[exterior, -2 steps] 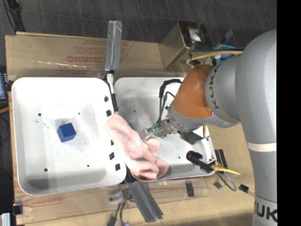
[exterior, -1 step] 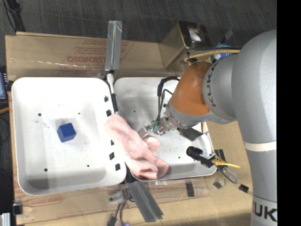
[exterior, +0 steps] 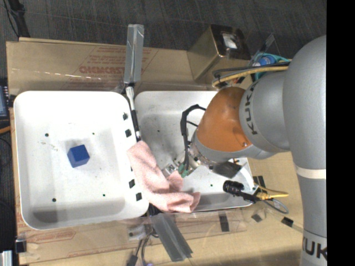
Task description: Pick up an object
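A: What is seen in the left bin?

B: A blue cube is seen there. It lies flat near the middle of the floor, well apart from every wall.

A: And what is found toward 3 o'clock from the cube?

B: A pink cloth is found there. One part is draped over the rims where the two bins meet, and the rest is spread, crumpled, in the 7 o'clock corner of the right bin.

A: Where is the arm placed?

B: It is brought in from 3 o'clock and bent over the right bin, with its orange band above the middle of that bin. The gripper is lowered near the floor of the bin, just beside the cloth, at about 2 o'clock from the cloth's middle.

A: Is the cloth held?

B: This cannot be told. The gripper is mostly hidden under the wrist, so how far it is open is not shown, and no hold on the cloth can be confirmed. Whether the cloth is touched cannot be decided either.
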`<state>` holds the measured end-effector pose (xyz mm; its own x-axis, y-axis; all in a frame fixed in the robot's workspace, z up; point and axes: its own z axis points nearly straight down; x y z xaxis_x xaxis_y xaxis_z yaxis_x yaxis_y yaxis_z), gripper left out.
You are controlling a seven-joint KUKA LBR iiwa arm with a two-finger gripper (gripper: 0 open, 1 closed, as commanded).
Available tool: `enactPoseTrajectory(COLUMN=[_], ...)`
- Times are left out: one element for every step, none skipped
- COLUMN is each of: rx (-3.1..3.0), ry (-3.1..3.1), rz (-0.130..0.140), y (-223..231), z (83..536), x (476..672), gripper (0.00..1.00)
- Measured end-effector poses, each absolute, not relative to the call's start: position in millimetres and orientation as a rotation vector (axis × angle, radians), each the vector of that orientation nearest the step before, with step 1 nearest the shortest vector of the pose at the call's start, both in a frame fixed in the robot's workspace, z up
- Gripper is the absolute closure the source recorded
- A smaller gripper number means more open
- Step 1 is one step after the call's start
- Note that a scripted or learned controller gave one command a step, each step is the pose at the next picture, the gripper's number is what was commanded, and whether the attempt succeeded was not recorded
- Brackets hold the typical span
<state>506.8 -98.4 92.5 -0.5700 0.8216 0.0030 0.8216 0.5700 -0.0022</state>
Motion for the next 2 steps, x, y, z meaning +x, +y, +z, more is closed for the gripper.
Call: enactPoseTrajectory(rx=[-1.456,-1.522], ry=[-2.780,-2.742], rz=[0.001,-0.001], y=[-98.7,-101.3], z=[92.5,91.4], x=[506.7,504.7], gripper=[0.00,0.00])
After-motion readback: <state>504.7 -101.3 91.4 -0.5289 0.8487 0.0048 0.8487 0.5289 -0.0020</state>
